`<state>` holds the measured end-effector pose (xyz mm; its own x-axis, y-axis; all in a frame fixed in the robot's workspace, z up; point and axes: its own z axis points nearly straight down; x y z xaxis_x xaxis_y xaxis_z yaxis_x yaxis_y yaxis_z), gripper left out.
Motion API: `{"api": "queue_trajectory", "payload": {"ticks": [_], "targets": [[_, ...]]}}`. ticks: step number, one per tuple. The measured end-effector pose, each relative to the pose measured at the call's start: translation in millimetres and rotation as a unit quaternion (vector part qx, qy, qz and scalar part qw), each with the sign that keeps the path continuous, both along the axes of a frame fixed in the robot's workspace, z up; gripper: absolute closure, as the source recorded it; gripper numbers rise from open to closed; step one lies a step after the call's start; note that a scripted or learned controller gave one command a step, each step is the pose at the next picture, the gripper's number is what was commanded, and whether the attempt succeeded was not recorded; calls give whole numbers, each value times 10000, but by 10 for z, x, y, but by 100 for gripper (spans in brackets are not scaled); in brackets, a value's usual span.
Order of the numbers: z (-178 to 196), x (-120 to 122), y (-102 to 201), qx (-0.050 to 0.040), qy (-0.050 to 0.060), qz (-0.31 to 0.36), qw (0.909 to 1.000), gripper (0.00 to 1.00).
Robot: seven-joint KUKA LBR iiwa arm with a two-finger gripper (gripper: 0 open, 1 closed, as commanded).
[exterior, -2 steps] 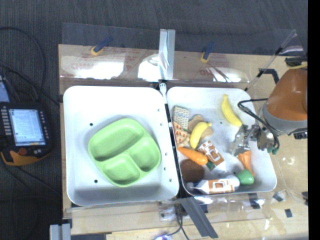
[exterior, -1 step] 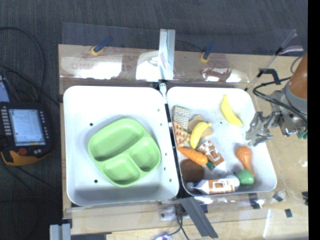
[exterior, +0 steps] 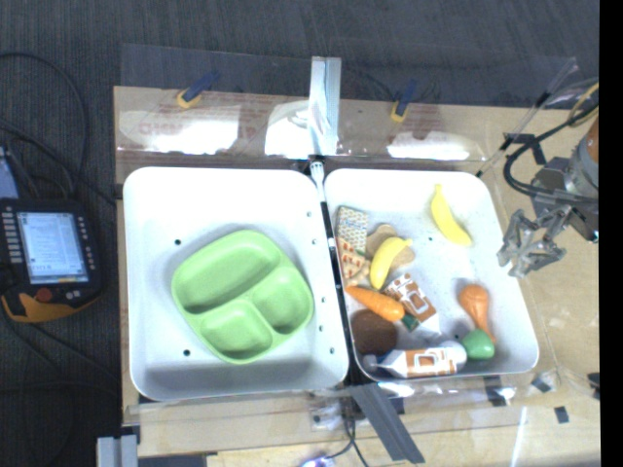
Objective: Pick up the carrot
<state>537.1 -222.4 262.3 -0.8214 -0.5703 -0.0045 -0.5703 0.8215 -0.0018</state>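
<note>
The gripper (exterior: 531, 246) hangs just outside the right rim of the right bin (exterior: 506, 290), over the bench and clear of the contents. Its fingers appear spread apart with nothing between them. The carrot (exterior: 375, 303) lies in the right bin near the central divider, angled, its thick end toward the bin's middle. It is wedged among other items: a banana-like piece (exterior: 389, 258) just above it, a small printed carton (exterior: 411, 297) touching its right end, and a dark brown round item (exterior: 373, 334) just below. This crowding leaves little finger room; my judgement is that the approach has not begun. The left bin holds a green divided plate (exterior: 241, 295).
</note>
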Motion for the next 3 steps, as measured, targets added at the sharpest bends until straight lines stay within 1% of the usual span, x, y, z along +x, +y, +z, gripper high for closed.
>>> {"api": "queue_trajectory", "payload": {"ticks": [1, 2, 3], "targets": [[-1681, -33, 11, -11, 3, 1454, 9894, 100], [-523, -305, 232, -23, -24, 1330, 9911, 100], [1279, -342, -9, -28, -22, 2555, 9668, 100]]}}
